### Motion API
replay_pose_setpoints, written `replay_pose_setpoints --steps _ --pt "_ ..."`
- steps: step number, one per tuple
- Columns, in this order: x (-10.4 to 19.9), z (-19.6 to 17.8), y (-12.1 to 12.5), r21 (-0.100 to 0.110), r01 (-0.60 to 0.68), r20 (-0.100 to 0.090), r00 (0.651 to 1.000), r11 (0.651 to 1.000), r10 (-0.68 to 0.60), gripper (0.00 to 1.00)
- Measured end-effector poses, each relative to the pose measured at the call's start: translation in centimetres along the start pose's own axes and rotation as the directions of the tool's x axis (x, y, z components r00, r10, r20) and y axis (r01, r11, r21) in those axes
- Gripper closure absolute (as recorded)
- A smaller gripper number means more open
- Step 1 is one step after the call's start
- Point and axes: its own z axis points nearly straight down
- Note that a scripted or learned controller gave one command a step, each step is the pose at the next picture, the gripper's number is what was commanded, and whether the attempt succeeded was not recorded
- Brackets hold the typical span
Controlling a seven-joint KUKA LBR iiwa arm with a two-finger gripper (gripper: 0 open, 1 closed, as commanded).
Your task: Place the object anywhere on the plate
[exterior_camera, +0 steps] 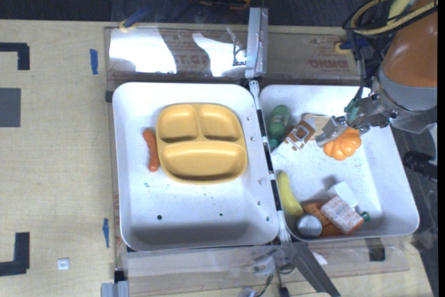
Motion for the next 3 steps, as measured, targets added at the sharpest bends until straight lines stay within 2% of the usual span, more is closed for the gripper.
replay_pose_setpoints --steps 1,2,3 --pt "5.3 6.9 5.9 0.003 -0.006 -0.004 1.000 1.000 0.006 1.00" --pt "13.5 5.8 11.8 -0.003 0.076 0.000 0.997 0.997 -0.076 1.00" --pt "13.5 5.8 11.8 -0.003 0.076 0.000 0.997 0.997 -0.076 0.00"
